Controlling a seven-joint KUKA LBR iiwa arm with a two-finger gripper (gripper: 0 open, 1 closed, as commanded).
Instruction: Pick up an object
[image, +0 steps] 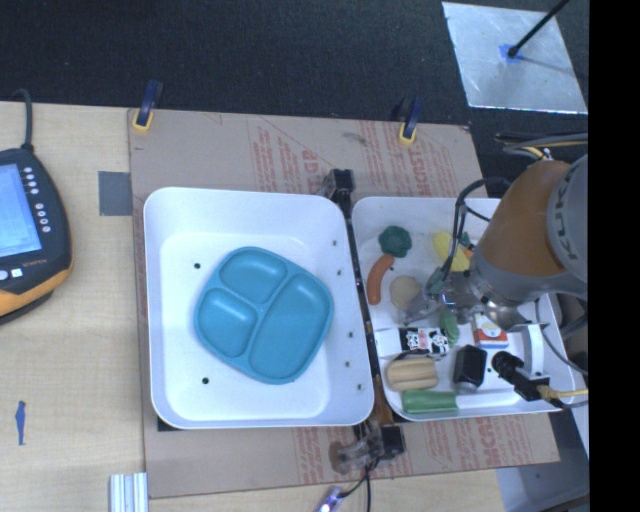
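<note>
The gripper (447, 292) hung low over the cluttered right bin (520, 404); whether it gripped anything was unclear.

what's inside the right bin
The right bin holds a dark green lump, an orange sausage shape, a beige piece, a tan roll and a green block. The arm covers its right part.

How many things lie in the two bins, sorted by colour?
Blue: 1, the divided plate in the left bin
Green: 2, dark green lump, green block
Orange: 1, sausage shape
Yellow: 1, piece
Tan: 2, round piece, bread roll
Black and white: 1, patterned piece
Black: 1, block
Total: 9 clearly visible; others near the arm are too hidden to tell.
</note>
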